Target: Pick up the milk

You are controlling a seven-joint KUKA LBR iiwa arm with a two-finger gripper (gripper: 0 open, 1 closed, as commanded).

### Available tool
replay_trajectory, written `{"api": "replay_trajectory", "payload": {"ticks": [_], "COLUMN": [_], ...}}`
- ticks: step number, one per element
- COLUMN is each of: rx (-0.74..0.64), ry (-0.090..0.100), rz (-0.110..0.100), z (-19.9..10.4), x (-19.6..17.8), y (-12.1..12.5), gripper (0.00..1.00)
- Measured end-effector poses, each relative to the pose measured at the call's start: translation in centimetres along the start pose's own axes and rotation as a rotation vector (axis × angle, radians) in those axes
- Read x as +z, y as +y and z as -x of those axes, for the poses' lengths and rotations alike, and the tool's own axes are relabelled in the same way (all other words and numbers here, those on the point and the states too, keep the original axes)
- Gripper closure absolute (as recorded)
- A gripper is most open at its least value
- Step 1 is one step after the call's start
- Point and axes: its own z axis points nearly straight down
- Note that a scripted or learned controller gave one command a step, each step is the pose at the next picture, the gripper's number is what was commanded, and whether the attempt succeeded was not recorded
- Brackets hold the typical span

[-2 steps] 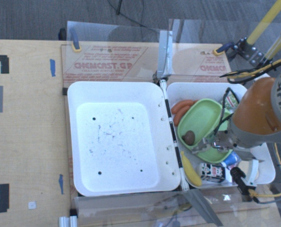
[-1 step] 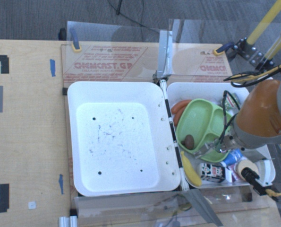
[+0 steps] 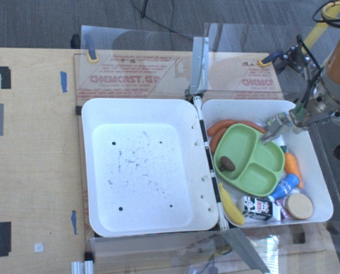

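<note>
We note the gripper (image 3: 274,129) over the right bin's (image 3: 324,170) far side, fingers apart, empty. Milk (image 3: 257,208) lies at the near edge, long axis running left-right.

1. The green tray (image 3: 251,158) is hiding most of the orange sausages (image 3: 230,127) at its 11 o'clock.
2. The arm (image 3: 336,73) is running off at 3 o'clock.
3. The milk (image 3: 258,208) label is reading too small.
</note>
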Motion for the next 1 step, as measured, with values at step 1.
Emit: {"api": "replay_trajectory", "payload": {"ticks": [1], "rx": [-0.187], "ry": [0.002], "rz": [-0.002], "z": [0.24], "x": [4.39], "y": [3.21], "gripper": [0.00]}}
